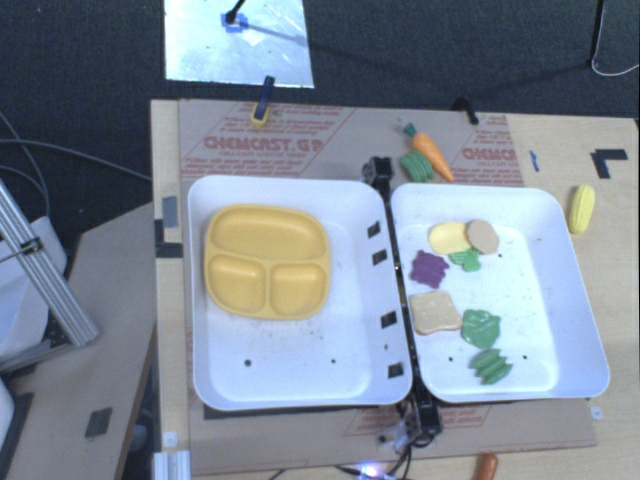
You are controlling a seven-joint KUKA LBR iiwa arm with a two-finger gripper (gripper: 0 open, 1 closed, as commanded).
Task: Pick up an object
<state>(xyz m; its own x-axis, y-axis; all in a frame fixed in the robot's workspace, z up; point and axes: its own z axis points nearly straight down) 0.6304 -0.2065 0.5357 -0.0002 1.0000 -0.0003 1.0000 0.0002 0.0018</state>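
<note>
Left bin (290, 393): a yellow divided tray (267, 261) sits toward its upper-left corner, near that rim, with bare floor along the near edge and right side. Right bin (545, 298): the toy foods cluster in its left half, a yellow piece (448, 237) touching a tan disc (482, 236), a purple piece (428, 268), a bread slice (435, 313) near the dividing rim, and green pieces (480, 328) beside it; the right half lies bare. The gripper's state cannot be told.
</note>
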